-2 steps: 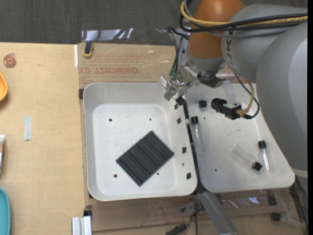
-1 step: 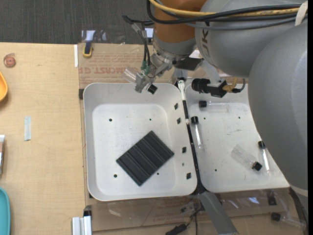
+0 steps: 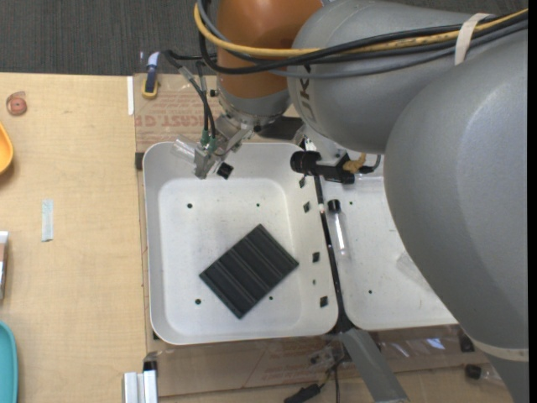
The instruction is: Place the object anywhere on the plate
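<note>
- Nearest the camera, the grey arm point(image 3: 436, 133) fills the right side of the view and covers much of the right bin point(image 3: 377, 284).
- In the left bin point(image 3: 168, 309) a dark ribbed rectangular slab point(image 3: 249, 271) lies flat and turned at an angle, towards the bin's front half, touching neither wall.
- A black divider point(image 3: 329, 259) runs between the two bins, with a small clear tube-like part point(image 3: 336, 225) beside it.
- Farther back, the gripper point(image 3: 204, 159) hangs over the left bin's far rim, well apart from the slab; whether its fingers stand wide or narrow cannot be told, and nothing can be made out between them.
- Above it sits the orange band point(image 3: 260, 32), with yellow and black cables point(image 3: 252, 53) looped around.
- On the wooden bench point(image 3: 67, 183) to the left, an orange edge point(image 3: 4, 154) and a teal edge point(image 3: 7, 363) show at the frame's border.
</note>
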Controlling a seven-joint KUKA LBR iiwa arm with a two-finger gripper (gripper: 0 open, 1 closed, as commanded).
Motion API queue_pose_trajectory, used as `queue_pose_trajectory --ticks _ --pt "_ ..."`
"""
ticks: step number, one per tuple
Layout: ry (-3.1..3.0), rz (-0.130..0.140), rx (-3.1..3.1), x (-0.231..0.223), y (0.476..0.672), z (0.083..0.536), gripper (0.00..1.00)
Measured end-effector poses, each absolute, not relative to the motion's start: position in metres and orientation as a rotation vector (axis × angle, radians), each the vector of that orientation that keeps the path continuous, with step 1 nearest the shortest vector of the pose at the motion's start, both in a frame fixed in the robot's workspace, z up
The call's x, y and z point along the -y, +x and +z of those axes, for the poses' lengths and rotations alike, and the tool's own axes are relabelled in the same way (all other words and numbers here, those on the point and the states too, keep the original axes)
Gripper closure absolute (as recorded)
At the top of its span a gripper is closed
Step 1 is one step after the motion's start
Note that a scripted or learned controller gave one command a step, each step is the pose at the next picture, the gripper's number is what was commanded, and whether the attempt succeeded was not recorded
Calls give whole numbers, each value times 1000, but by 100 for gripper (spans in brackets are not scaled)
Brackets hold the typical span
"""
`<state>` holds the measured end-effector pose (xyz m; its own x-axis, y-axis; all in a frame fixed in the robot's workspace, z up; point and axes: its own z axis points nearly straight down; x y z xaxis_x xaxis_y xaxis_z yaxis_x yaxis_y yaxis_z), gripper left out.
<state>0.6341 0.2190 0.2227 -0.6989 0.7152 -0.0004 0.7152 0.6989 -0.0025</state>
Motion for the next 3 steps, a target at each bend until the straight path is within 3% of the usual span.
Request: queue_pose_trajectory --ticks 1,2,3 --pt "-869 2 3019 -218 634 173 100" --pt "-213 -2 3137 -225 610 240 100" --pt "31 -2 3146 -228 638 271 100"
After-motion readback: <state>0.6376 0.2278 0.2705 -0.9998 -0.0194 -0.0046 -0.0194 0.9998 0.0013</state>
